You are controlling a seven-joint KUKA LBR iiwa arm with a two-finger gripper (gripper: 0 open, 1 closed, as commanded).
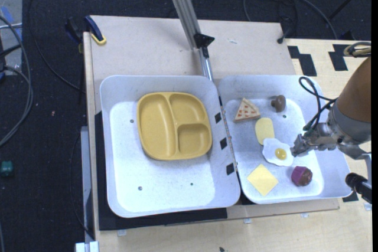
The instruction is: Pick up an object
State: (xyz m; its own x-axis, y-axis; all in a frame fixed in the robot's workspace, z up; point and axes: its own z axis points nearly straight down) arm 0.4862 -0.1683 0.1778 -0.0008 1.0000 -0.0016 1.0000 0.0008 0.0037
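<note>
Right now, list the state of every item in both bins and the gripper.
Yellow divided plate: upright in the left bin.
Pizza slice: flat, right bin.
Brown piece: resting free.
Pale yellow piece: flat.
Fried egg: flat, gripper at its edge.
Cheese square: flat.
Purple piece: resting free.

2 white bins: left [118,144], right [331,186]. 1 yellow divided plate [155,127]. 6 toy foods: pizza slice [245,110], fried egg [277,153], cheese sq [262,179], yellow oval pc [264,130], brown lump [278,103], purple pc [302,176].

Right bin [307,189] crowded (toys close together); left bin's [118,144] edges open.
</note>
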